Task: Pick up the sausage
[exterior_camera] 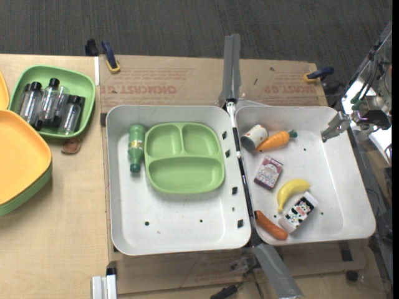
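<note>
The sausage (pixel 270 225) lies at the near left corner of the right bin (pixel 349 185), just beside a small black-and-white carton (pixel 298 211) and near a banana (pixel 290 190). The claw (pixel 333 129) hangs over the bin's far right rim, well apart; its grip cannot be told.

From my screen, the arm comes in at the right edge, high up, with only its wrist hardware visible. My end effector (pixel 333 129) hangs at the far right, a slim metal finger (pixel 330 131) slanting down-left. I can't judge the finger gap.
</note>
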`<state>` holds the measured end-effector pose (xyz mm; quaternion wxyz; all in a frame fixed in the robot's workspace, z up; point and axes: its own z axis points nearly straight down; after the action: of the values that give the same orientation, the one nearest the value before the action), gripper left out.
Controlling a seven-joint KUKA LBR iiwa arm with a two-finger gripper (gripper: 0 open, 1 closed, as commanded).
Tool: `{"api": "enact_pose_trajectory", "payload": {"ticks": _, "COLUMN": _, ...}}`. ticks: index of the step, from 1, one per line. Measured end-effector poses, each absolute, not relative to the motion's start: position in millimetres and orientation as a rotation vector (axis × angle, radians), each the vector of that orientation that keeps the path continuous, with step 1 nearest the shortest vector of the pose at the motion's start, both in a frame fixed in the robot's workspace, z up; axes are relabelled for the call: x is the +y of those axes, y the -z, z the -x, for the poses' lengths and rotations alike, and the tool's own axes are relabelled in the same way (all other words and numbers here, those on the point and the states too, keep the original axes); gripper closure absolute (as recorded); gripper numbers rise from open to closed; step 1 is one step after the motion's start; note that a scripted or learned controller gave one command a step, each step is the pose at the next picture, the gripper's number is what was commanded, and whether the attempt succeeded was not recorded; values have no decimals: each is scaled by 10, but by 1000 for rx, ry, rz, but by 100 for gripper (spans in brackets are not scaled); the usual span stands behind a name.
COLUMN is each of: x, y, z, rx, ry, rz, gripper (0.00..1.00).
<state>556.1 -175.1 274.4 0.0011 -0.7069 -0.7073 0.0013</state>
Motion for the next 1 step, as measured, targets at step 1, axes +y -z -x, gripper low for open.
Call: {"api": "enact_pose_trajectory", "payload": {"ticks": 1, "x": -1758, "y": -2822, "z": -5564, "rx": -2221, "ry": -7, "rz": 2217, "gripper": 100}}
